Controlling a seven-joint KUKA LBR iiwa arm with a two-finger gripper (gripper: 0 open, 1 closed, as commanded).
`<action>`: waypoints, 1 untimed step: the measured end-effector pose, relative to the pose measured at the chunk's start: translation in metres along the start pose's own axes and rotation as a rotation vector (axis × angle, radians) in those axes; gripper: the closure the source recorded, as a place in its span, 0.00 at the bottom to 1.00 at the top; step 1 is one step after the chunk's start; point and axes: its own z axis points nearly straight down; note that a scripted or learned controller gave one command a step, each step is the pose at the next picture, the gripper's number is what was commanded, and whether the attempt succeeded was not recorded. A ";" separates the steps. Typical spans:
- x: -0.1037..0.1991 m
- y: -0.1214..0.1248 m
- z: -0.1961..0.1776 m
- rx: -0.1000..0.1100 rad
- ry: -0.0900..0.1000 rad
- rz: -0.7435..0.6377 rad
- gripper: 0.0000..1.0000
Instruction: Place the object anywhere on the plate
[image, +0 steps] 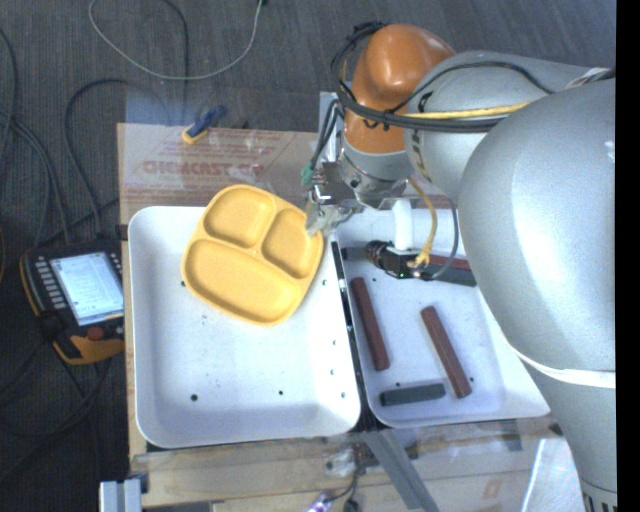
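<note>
Yellow plate (252, 256) lies under our gripper (320, 215) at its right rim; finger state unreadable, so we judge release comes next.

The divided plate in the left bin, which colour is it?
Yellow; the three-compartment plastic plate shows best in the camera view.

- You look down from one fixed camera above the bench, tilted at a slant.
- It sits close enough that the two white bins (240, 400) fill most of the frame.
- The arm (540, 200) enters from your right and bulks large, near the lens.
</note>
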 end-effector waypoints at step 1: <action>0.057 -0.032 0.072 -0.026 0.007 0.021 1.00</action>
